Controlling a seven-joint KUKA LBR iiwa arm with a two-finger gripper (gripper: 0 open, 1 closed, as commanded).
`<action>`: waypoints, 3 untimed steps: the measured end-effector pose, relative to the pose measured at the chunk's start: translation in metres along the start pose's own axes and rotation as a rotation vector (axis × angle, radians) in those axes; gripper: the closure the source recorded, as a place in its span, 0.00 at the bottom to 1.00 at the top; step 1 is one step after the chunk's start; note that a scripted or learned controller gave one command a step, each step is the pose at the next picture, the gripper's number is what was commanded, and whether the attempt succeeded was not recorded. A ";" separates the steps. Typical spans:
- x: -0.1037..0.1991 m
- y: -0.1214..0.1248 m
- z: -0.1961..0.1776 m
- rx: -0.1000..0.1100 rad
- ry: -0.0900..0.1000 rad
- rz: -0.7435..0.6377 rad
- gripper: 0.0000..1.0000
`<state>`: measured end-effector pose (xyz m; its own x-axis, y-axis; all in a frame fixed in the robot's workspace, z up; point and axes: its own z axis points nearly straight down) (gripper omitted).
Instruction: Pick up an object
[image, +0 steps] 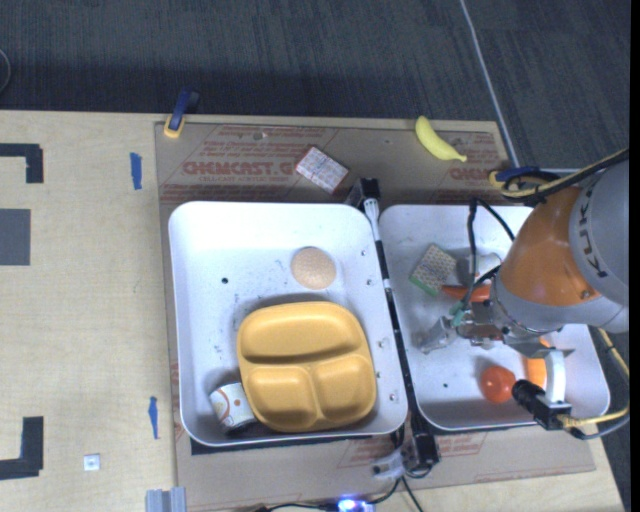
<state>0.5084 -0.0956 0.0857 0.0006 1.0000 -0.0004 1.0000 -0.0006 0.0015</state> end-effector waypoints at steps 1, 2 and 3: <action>0.003 -0.028 0.000 -0.003 0.000 0.000 0.00; 0.002 0.003 0.001 -0.001 -0.001 -0.001 0.00; 0.001 -0.028 0.000 -0.002 0.000 0.000 0.00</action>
<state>0.4804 -0.0949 0.0858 0.0001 1.0000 -0.0002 1.0000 -0.0001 0.0035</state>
